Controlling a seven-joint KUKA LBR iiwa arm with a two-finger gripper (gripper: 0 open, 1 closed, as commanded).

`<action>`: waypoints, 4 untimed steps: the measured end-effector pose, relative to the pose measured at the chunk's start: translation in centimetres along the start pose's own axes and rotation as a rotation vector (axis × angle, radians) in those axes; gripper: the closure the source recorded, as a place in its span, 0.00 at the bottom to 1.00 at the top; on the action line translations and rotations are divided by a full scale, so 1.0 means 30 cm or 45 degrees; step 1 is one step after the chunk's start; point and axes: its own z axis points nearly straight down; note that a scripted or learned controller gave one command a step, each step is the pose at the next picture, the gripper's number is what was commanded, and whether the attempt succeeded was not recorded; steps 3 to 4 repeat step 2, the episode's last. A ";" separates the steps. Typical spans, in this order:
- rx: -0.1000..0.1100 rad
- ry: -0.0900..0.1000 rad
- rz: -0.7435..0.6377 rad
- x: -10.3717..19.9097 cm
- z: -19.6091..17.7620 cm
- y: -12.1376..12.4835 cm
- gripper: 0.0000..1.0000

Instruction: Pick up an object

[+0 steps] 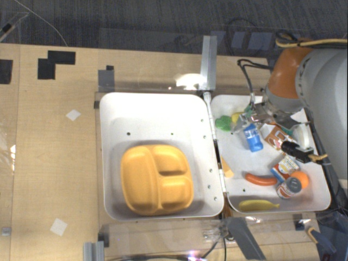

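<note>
My gripper [249,117] hangs low over the far part of the right bin [239,159], with the arm reaching in from the right. Right under it lies a blue bottle [253,139], and a green object [223,122] sits just to its left with a small yellow piece [236,116] beside it. I cannot make out anything held in the gripper. Nearer the front lie a red sausage [261,179], a banana [259,204] and an orange can with a dark lid [294,183].
A yellow compartment tray [156,178] lies in the left bin [136,116]. A reddish packet [275,140] and a blue-and-white pack [283,168] sit at the right bin's right side, and a small orange scrap [227,173] by its left wall.
</note>
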 end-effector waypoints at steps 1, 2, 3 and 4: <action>0.010 0.002 0.492 -0.166 -0.140 0.074 1.00; 0.009 0.004 0.679 0.031 -0.318 0.096 1.00; 0.009 0.004 0.679 0.031 -0.318 0.096 1.00; 0.009 0.004 0.679 0.031 -0.318 0.096 1.00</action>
